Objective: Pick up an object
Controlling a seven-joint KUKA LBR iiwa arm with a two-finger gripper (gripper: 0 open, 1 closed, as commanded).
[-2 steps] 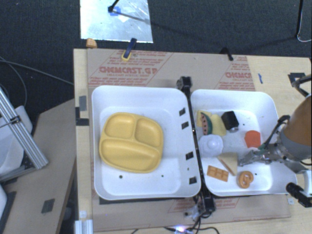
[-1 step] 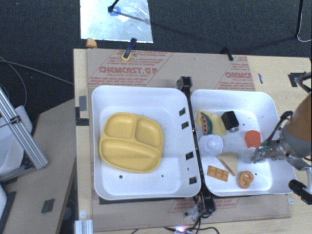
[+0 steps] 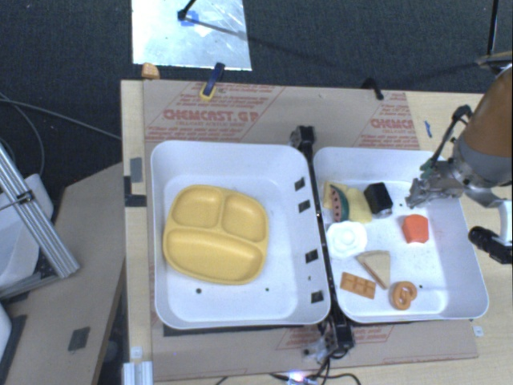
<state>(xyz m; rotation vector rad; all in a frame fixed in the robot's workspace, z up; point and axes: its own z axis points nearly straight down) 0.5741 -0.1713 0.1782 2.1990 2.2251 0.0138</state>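
camera view: gripper state unclear, just above upright orange block in right bin

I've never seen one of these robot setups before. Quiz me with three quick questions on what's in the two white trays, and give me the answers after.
1. True or false: the yellow divided plate lies in the left bin.
2. Which item lies nearest the gripper? A) pretzel B) orange block C) fried egg
3. Fill in: the small black block sits just right of the ______ slice in the right bin.

Key:
1. True. The plate is in the left bin.
2. B. The orange block lies just below the gripper in the picture.
3. Watermelon.
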